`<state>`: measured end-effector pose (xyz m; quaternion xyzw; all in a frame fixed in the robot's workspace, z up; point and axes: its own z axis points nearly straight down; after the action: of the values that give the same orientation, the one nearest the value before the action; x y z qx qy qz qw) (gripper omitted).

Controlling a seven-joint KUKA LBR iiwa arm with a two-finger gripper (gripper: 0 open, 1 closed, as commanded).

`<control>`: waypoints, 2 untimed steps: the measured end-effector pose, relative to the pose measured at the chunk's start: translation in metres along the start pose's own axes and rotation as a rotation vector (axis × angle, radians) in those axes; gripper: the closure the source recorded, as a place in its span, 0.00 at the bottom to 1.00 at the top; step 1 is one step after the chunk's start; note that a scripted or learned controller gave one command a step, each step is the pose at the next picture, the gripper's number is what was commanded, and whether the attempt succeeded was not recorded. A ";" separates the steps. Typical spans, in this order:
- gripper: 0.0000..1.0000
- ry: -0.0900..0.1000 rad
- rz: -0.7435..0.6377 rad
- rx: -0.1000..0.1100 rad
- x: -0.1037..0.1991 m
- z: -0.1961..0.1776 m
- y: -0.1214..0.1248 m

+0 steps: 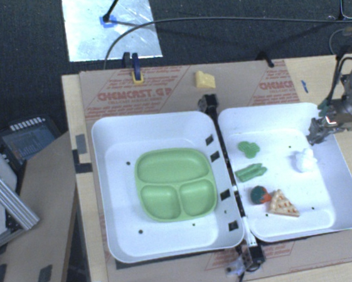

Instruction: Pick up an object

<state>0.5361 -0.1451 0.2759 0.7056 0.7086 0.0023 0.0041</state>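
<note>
My end effector [318, 128] hovers at the right rim of the right-hand shallow white bin [345, 213], its opening impossible to tell, nothing yet lifted: the small white lump [304, 161], nearest candidate, lies just beside it on the bin floor.

Five small things lie in the right bin. A green broccoli-like piece [249, 149] sits farthest back on the left; nearer lies a flat green pod [251, 172]. Nearer still, a dark green and red lump [260, 194] touches a tan pizza-like wedge [282, 204]. A white lump [304, 160] rests apart, to the right.
</note>
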 end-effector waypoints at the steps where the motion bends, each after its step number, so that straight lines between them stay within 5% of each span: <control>1: 1.00 0.004 -0.006 0.006 0.059 0.002 0.001; 2: 1.00 0.004 -0.005 0.006 0.108 0.002 0.012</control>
<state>0.5482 -0.0366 0.2740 0.7038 0.7104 0.0017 0.0007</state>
